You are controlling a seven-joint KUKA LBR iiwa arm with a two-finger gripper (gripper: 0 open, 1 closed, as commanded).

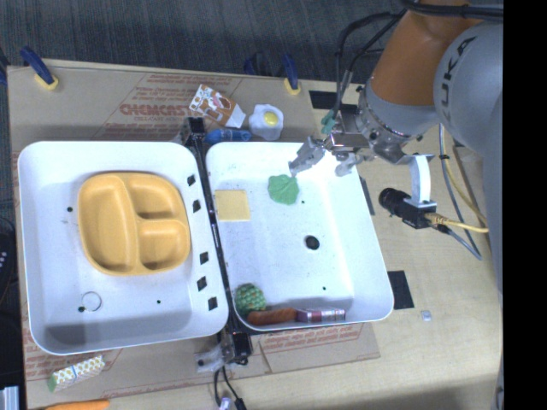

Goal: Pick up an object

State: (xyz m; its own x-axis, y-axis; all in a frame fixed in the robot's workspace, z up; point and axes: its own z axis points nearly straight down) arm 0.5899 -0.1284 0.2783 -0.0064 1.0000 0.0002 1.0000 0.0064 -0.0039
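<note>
My gripper (326, 161) hovers over the far edge of the right bin (367, 254), open, with nothing between its fingers. A green leafy piece (284, 188) lies just below and left of the left fingertip (302, 160). Further left on the bin floor lies a flat yellow square (232, 204). Along the near wall sit a green knobbly ball (249, 296), a red sausage (271, 317) and a dark red tube (320, 315). A small black disc (312, 243) rests mid-bin.
The left bin (43, 254) holds a yellow divided plate (134, 222) and a small clear ring (91, 301). Behind the bins lie a snack packet (210, 102), a blue item (226, 135) and a white-and-yellow egg (267, 120). A wrapped sweet (77, 371) lies front left.
</note>
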